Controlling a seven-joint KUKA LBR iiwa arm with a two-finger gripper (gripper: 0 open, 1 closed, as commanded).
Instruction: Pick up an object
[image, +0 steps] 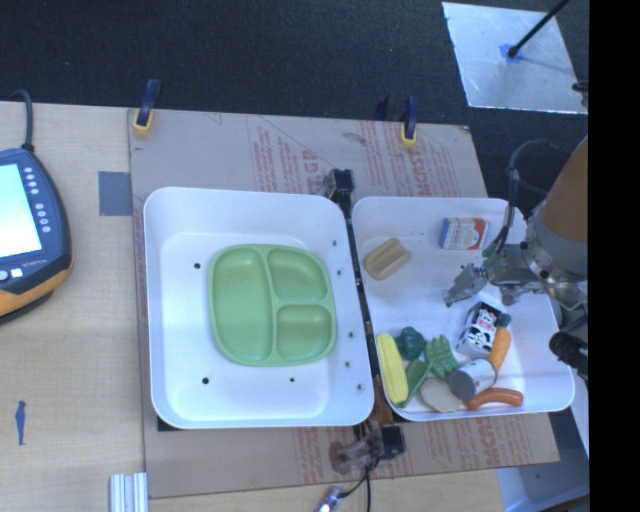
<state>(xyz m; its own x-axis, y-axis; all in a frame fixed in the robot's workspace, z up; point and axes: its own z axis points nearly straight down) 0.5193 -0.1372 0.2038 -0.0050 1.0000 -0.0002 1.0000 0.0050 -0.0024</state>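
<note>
My gripper (490, 288) hangs over the right bin (420, 215), near its right side, with its grey fingers spread open and nothing between them. Just below it lies a black-and-white cow-patterned carton (481, 328), with an orange carrot (500, 346) beside it. Behind the gripper, a small blue, white and red carton (461, 233) sits at the far edge. A tan bread roll (386, 258) rests at the bin's left. Along the near edge are a yellow corn cob (392, 367), broccoli (411, 342), a green leafy piece (438, 354), a grey disc (461, 383) and a red-orange sausage (494, 399).
The left bin (180, 400) holds a green divided plate (271, 303). A tablet-like pendant (25, 235) lies on the bench at the far left. Clamps (146, 108) hold the cardboard sheet at the back edge.
</note>
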